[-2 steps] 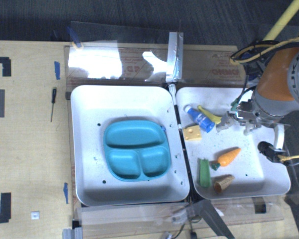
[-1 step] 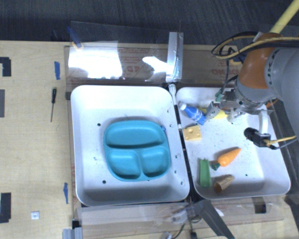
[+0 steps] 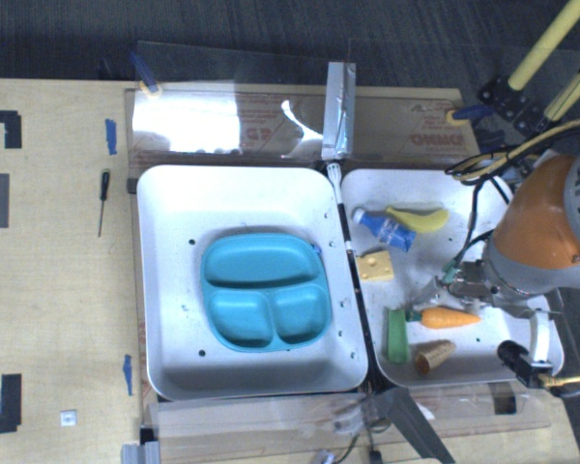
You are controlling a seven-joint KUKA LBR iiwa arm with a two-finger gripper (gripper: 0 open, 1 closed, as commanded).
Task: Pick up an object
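the brown cone-shaped piece (image 3: pixel 433 357) is lying nearest the lower edge of the right bin (image 3: pixel 445 380), close to the front rim. counting that bin: one brown cone, one green block (image 3: pixel 396 335) standing just left of it, one orange carrot (image 3: pixel 449 319) lying crosswise above the cone, one pale yellow cheese-like cube (image 3: pixel 374 266) against the left wall, one blue piece (image 3: pixel 384 229) and one yellow banana (image 3: pixel 418 218) touching each other near the back. that is making six loose things, all crowding the bin's left and middle. the left bin (image 3: pixel 164 259) is holding one thing, a blue divided tray (image 3: pixel 265 289) with three compartments, sitting in the centre with bare white floor showing all round it. the gripper (image 3: pixel 456 288) is hanging over the right bin just above the carrot's right end, near it; whether the fingers are apart or together is not showing, so i cannot tell. the arm (image 3: pixel 546 230) is covering the bin's right side.
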